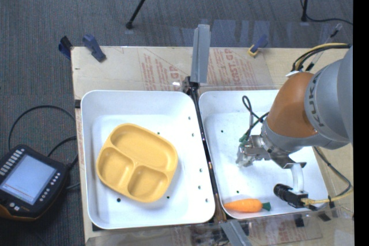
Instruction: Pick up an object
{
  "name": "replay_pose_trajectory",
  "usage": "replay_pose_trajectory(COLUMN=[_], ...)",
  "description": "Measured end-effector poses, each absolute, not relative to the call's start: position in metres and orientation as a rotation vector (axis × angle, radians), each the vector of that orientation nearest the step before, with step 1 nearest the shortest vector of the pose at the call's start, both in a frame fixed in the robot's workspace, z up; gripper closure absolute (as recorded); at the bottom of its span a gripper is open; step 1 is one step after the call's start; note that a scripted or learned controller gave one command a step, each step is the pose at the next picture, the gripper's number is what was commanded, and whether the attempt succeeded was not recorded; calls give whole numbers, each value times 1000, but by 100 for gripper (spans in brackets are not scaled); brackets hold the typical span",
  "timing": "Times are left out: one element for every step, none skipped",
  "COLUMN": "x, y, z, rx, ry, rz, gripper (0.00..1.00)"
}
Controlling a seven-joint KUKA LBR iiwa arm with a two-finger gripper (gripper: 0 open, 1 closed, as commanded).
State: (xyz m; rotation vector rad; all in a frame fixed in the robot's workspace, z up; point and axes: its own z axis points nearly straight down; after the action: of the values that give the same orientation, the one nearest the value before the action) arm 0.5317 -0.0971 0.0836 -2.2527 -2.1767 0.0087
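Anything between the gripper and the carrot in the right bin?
Nothing visible. The gripper hangs over bare white floor of the right bin, and the carrot lies at the bin's near edge, with open floor between them. The yellow tray sits in the other bin.

Even, soft overhead light; faint shadows, slightly grainy focus.

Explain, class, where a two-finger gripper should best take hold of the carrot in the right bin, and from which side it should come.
Probably from above, closing across the thick middle of the carrot. It lies flat and lengthwise along the near wall of the right bin, green top pointing right, so its long sides are the easiest to pinch; the tapered tip offers less grip. The gripper sits farther back in the bin.
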Motion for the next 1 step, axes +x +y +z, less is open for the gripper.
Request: replay_pose_trajectory(x=[511], y=[-92], z=[84], rx=[-1399], ry=[-2802], rz=[2], gripper=[100])
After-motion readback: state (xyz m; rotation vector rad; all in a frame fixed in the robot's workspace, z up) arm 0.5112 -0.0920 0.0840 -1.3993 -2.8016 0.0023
